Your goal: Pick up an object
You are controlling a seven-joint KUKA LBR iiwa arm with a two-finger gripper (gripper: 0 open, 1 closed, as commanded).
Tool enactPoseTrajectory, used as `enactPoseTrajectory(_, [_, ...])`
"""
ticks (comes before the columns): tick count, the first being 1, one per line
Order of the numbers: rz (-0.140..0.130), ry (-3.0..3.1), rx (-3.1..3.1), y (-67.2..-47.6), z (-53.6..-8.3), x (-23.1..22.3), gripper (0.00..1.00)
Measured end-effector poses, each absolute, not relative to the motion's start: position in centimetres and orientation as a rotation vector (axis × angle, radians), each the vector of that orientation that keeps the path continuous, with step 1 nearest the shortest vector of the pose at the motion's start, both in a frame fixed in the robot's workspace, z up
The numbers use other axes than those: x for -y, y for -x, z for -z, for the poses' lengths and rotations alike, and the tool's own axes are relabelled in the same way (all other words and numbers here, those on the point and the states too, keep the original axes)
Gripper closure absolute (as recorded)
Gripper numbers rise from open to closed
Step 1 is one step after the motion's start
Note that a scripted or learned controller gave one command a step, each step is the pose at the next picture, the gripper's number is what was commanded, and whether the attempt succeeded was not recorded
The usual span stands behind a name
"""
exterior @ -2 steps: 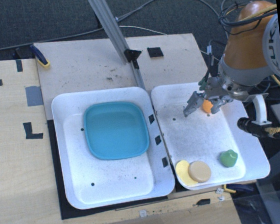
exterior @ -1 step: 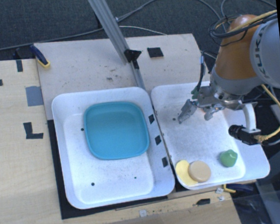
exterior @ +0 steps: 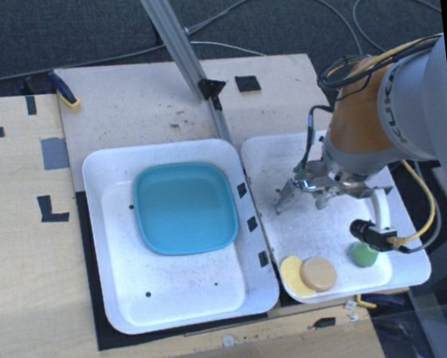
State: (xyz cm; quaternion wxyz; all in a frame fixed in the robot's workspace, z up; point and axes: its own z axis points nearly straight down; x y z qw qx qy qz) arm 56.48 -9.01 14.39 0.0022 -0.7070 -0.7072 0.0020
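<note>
Nearest the cam, along the front edge of the right bin [exterior: 415, 273]: a tan round disc [exterior: 319, 273] lying partly over a yellow flat piece [exterior: 292, 277], the two touching, both in the bin's front-left corner. Just to their right, apart from them, a small green object [exterior: 364, 255] w/ a black part of the arm's wrist gear right above it.

Mid-bin: the tool [exterior: 284, 199] hangs over the bin's left-centre, pointing left twd the divider. Fingers look thin & grey, nothing seen btwn them; can't tell if spread or closed, too small and blurred. It's well apart from the disc, yellow piece & green object.

Left bin [exterior: 118, 306] sits beside it, carrying a blue square plate [exterior: 185, 207] w/ rounded corners, towards the bin's back half.

Behind the tool, the arm [exterior: 392, 107] comes in from the right, orange band above the wrist, cables looped round it.

Furthest: the pale worktop [exterior: 135, 104], a grey metal bar [exterior: 180, 47] slanting down twd the bins, and a yellow-blue item [exterior: 64, 89] at the back-left corner.
</note>
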Motion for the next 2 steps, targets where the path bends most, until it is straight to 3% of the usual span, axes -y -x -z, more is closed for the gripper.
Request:
enactPoseTrajectory(1, [-0.005,2.218,2.220,-56.4,-9.1,9.0,0.00])
enactPoseTrajectory(2, [-0.001,2.219,2.222,-56.5,-10.3,8.9,1.00])
